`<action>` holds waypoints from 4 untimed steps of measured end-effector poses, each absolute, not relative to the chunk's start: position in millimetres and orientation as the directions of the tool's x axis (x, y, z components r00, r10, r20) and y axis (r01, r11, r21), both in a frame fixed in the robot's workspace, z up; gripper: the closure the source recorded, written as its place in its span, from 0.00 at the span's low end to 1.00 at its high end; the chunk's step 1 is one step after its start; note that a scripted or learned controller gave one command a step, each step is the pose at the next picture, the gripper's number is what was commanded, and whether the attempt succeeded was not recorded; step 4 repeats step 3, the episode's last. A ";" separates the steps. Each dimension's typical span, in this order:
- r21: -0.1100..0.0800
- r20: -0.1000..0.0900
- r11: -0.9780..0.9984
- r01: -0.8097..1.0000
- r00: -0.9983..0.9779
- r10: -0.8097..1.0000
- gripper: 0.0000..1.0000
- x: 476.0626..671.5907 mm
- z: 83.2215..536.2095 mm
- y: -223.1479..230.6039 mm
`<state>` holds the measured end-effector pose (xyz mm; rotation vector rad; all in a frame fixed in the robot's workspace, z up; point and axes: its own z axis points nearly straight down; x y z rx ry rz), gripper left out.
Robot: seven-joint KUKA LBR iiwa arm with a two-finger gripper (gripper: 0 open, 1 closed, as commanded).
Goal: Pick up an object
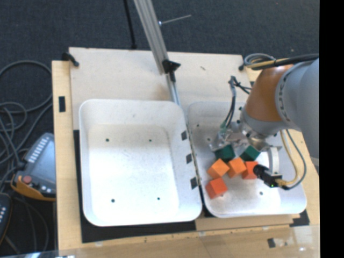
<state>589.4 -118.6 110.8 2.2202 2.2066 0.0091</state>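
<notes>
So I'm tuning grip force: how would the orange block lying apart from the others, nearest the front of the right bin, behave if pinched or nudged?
The orange block looks like a small solid cube, so it is probably stiff and light. Its flat faces suggest it would slide on the bin floor rather than roll. It lies close to the bin's left wall, so a push that way would likely jam it there.

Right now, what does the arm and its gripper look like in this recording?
The arm is a thick, rounded grey body with a broad orange band above the wrist. Thin dark cables run along its left side down towards the gripper, which looks metallic and dark. A black cable with a small green light loops below it.
</notes>
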 end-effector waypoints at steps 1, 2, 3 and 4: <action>0.009 0.000 0.007 1.000 -0.007 1.000 1.00 594.2 201.7 -64.1; 0.000 0.002 0.007 1.000 -0.007 1.000 1.00 574.0 196.5 -5.7; 0.009 0.004 0.009 1.000 -0.009 1.000 1.00 531.4 366.9 86.7; 0.009 0.004 0.009 1.000 -0.009 1.000 1.00 531.4 366.9 86.7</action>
